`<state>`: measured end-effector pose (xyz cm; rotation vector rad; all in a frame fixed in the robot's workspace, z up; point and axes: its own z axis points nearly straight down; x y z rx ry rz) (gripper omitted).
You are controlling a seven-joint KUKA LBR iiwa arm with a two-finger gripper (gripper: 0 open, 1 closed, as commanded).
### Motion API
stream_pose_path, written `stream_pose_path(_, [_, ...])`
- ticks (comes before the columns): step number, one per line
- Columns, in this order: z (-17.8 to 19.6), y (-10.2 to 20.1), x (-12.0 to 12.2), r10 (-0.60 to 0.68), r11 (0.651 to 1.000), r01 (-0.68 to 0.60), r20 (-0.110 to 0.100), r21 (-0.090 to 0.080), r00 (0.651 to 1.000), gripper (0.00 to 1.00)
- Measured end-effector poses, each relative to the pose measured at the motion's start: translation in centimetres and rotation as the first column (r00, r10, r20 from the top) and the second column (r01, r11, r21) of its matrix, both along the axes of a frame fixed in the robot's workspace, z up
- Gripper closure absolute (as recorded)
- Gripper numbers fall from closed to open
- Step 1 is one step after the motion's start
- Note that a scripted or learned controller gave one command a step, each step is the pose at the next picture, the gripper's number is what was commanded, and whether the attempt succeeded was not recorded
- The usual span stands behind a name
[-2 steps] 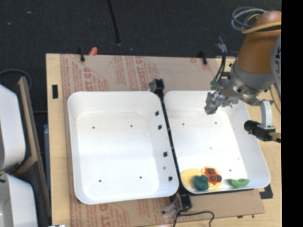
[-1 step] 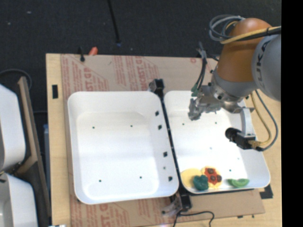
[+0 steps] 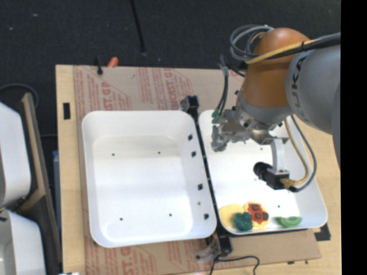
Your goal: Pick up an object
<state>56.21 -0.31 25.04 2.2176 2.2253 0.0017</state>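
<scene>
Though set side by side on a brown printed cardboard sheet (image 3: 143, 87), probably serve different ends: shallow white plastic left bin (image 3: 86, 128) likely for dropping into, shallow white plastic right bin (image 3: 238, 179) stocked for picking from. Split by a thin black divider strip (image 3: 200, 165), presumably so that nothing slides across.

Reaching in from the right over the right bin, grey KUKA arm with orange band (image 3: 275, 62), wrist pointed down. Hanging at its end over that bin's far left part, close to the divider, small grey metal two-finger gripper (image 3: 219, 139). Cannot tell whether open or closed: too small and too dark from above. Nothing seen in its grasp. Looped beside the wrist, black and yellow cables (image 3: 298, 153), probably slack to allow turning.

Gathered along the right bin's near edge, well apart from the gripper, four small candidates for picking:
- flat pale yellow piece (image 3: 228, 213), nearest the divider
- lumpy teal soft-looking toy (image 3: 244, 223), touching the yellow piece
- orange-red patterned block (image 3: 257, 211), just beside the teal one
- curved bright green strip (image 3: 288, 221), off alone toward the right corner

Judging by the spacing, easiest to take cleanly: the green strip.
</scene>
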Motion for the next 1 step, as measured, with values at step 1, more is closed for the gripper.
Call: stream_pose_path(1, [-1.23,4.90,0.05,0.000,1.000,0.000,-0.001,0.000,1.000,1.00])
